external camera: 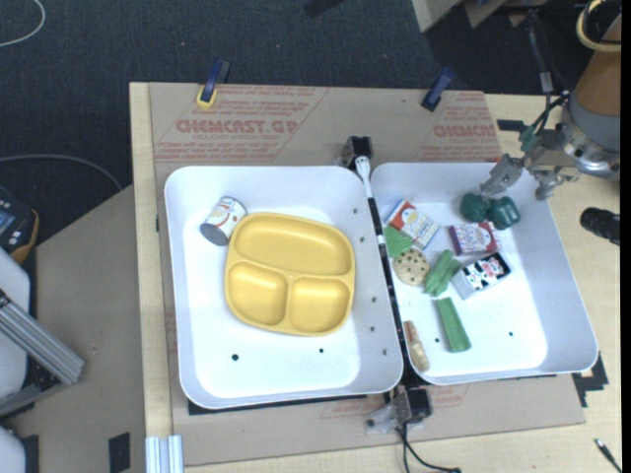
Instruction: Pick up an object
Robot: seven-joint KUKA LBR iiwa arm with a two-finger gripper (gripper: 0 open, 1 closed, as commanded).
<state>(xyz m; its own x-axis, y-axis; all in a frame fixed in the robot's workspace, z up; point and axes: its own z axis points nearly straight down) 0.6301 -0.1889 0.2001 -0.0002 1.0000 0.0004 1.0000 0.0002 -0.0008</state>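
Black wires (409,432) hang off the bench at 6 o'clock, closest to us. The brown bench (296,116) is the biggest thing. On it sit the left bin (276,372) and the right bin (537,308), side by side and touching.

The grey arm (596,116) comes in at 3 o'clock. A big yellow plate (291,272) with three parts lies in the middle of the left bin. A small can (223,220) lies on its side at the plate's 10 o'clock, touching its rim.

The gripper (523,183) hangs over the right bin's 12 o'clock edge. Its fingers are spread wide with nothing between them. Just under them, at 7 o'clock from the gripper, lies a dark green toy (490,208).

The other things to pick lie in the right bin too. A green stick (455,323) lies near the middle. A light green pickle (441,272) sits at its 12 o'clock. A red packet (473,236) and a black and white card (485,272) are just beside the pickle at 2 o'clock. A striped card (412,223) and a round cookie (410,264) lie at the bin's 10 o'clock. A thin tan stick (415,345) lies at 7 o'clock.
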